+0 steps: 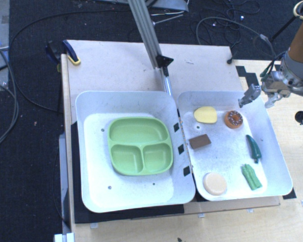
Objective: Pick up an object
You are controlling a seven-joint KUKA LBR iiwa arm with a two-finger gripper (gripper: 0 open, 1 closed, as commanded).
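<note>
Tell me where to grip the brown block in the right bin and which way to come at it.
Grip the brown block across its short width, near the middle, coming straight down from above. It lies flat on the right bin floor, slightly angled, with open floor all around it; the yellow piece and donut sit well apart. The gripper would likely need turning so it straddles the long sides.

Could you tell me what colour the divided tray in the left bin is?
Light green tray, seen in the camera view.

You see arm (299, 49): orange-brown band, grey collar below. Wrist block silver-grey metal, dark cable alongside. Gripper (261, 99): two slim grey fingers (248, 96), lighter tips. Markings too small to read.
</note>
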